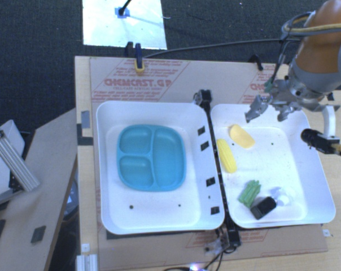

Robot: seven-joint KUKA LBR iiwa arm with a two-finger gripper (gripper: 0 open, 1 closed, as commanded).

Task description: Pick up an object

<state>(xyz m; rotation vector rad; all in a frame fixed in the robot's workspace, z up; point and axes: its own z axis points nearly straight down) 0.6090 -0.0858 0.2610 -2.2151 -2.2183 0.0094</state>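
My gripper (270, 112) hovers over the back edge of the right bin (311, 174), its two fingers spread apart and nothing between them, so it is open. Just below and left of it lies a yellow oval object (241, 135). A yellow corn cob (226, 155) rests along that bin's left wall. Near the front of the bin lie a green ridged piece (249, 192), a black block (263, 207) and a small clear object (280, 195).
The left bin (111, 208) holds a blue divided plate (152, 156). A black hinged strip (210, 162) runs between the two bins. The grey arm with its orange band (323, 33) reaches in from the upper right.
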